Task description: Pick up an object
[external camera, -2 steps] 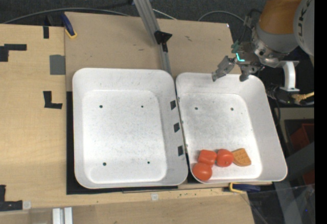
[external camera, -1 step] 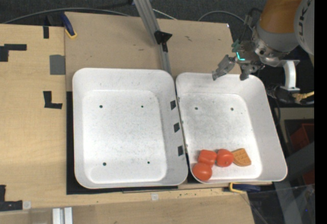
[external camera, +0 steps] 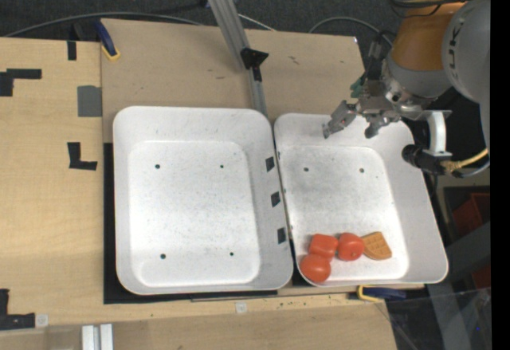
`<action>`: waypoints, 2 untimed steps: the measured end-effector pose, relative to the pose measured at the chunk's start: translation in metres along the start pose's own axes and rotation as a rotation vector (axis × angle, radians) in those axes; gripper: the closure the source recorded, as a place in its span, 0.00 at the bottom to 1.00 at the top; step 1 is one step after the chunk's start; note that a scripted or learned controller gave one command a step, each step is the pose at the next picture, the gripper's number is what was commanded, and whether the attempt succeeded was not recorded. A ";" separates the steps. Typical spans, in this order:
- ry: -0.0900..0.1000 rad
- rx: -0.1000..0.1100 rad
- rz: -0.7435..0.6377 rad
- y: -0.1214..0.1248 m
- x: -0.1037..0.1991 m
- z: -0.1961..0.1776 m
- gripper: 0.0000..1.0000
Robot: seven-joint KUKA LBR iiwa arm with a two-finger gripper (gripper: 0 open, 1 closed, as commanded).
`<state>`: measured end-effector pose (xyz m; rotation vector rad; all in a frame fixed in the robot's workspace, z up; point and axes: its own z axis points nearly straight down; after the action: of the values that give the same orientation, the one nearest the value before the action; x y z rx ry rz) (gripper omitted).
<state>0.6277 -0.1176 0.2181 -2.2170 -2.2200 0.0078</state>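
Three red tomato-like objects lie bunched at the near edge of the right bin. An orange-brown piece rests just to their right, touching them. My gripper hangs over the far edge of the right bin, well away from the objects. Its two fingers are spread apart, open, with nothing between them.
The left bin sits beside the right one, joined by dark clips in the middle. A grey metal pole slants down from the top to the bins' far junction. Wooden bench surface extends to the left.
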 end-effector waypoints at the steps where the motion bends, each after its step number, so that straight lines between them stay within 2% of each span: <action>1: 0.000 0.000 -0.001 0.007 0.007 0.053 0.00; 2: 0.000 0.001 -0.001 0.015 0.007 0.103 0.00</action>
<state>0.6420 -0.1102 0.1155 -2.2158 -2.2205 0.0086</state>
